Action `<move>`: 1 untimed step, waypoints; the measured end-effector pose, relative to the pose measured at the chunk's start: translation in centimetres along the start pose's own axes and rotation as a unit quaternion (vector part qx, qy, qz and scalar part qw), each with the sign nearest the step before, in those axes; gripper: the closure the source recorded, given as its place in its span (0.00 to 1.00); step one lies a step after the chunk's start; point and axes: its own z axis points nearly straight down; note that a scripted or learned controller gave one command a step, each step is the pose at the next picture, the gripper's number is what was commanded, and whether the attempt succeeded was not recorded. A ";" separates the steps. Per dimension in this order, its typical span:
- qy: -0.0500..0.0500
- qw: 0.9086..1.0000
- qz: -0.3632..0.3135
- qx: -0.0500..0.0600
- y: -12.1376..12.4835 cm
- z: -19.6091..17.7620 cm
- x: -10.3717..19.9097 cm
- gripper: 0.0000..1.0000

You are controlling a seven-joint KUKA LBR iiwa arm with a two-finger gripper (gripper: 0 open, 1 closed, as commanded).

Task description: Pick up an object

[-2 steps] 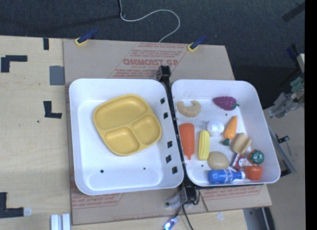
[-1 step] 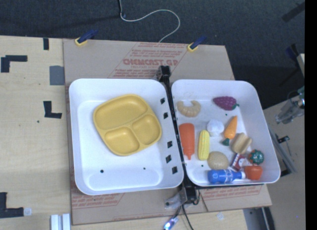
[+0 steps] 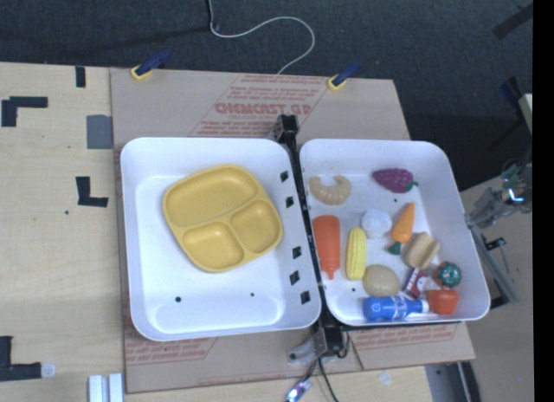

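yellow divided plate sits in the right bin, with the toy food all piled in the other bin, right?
Not quite. The camera view shows the yellow divided plate in the left bin, not the right one. The toy food, such as the corn and the carrot, is in the right bin.

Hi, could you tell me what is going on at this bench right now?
A pick-up trial is set up, and nothing is being handled yet. The left bin holds a yellow divided plate. The right bin holds toy food: a croissant, purple grapes, an orange carrot, a corn cob, a long orange piece, a potato and a blue bottle. All lie loose in the bin.
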 end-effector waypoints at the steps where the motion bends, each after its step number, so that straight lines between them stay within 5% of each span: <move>1: 0.000 1.000 -0.002 -0.003 0.1 -2.4 3.8 1.00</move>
